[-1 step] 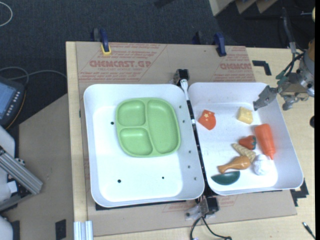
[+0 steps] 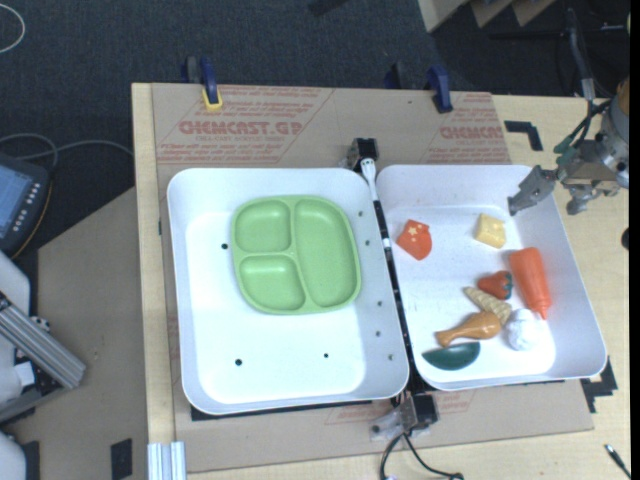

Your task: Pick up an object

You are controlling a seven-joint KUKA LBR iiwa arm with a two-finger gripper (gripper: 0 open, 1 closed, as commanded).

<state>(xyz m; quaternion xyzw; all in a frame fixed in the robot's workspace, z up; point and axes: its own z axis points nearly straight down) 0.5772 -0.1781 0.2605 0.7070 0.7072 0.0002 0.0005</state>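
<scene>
Claw (image 2: 553, 194) at the view's right edge, fingers spread apart, nothing between them, pointing down-left.

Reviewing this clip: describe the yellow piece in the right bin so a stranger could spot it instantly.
Start at the right-hand white bin, the one without the green divided plate. Look to its far side, near the gripper: the yellow block lies there alone. It is the sole pale yellow item, blocky like a cheese chunk, right of the red piece and above the orange carrot.

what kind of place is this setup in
Likely a robotics lab: two shallow white bins sit on a board clamped with blue clamps, toy food such as an orange plastic carrot serves as props, and cables cross the dark carpet.
</scene>
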